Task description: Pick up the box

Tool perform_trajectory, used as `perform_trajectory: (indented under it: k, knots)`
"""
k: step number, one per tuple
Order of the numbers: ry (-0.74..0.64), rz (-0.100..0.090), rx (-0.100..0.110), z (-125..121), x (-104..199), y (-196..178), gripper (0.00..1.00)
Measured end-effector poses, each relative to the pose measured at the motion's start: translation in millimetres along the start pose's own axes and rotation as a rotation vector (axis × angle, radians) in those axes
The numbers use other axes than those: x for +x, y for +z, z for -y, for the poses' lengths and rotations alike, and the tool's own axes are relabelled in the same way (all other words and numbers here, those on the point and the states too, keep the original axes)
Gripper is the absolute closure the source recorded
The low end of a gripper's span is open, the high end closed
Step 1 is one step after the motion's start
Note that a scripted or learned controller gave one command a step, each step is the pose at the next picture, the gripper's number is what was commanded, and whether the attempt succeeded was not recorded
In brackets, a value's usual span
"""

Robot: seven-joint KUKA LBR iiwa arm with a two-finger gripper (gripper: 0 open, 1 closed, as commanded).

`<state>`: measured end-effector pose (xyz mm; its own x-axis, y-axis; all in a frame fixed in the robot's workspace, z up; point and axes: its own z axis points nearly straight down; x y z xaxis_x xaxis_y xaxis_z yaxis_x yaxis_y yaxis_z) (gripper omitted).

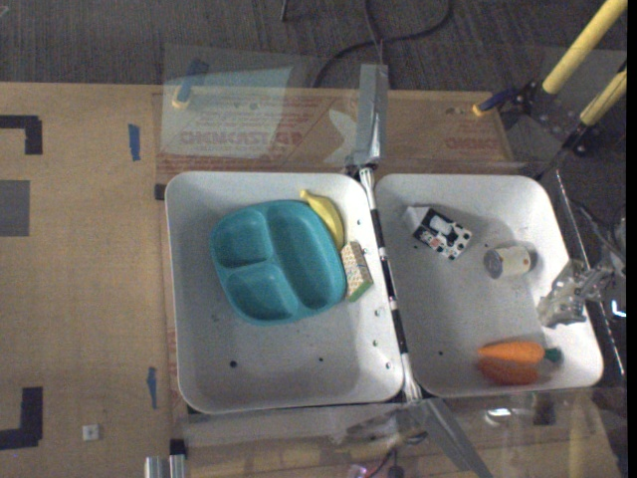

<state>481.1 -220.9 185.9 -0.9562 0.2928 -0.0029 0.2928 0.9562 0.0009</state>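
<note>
A small black and white box (441,233) lies flat in the right bin (468,327), near its back left corner. A second small box (355,268), yellowish with a fine pattern, is wedged in the left bin (289,366) between the teal plate and the bin's right wall. My gripper (569,301) shows as a faint silvery shape over the right bin's right rim, well to the right of both boxes and touching neither.
A teal divided plate (277,261) fills the back of the left bin, with a yellow banana (326,213) at its far edge. The right bin also holds a small pale cylinder (509,260) and an orange carrot (514,360) at the front right.
</note>
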Motion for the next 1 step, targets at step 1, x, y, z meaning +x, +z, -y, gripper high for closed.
perform_trajectory:
  k: [1]
  knots:
    - [-0.412,0.003,0.000,1.7,-0.7,-0.2,1.00]
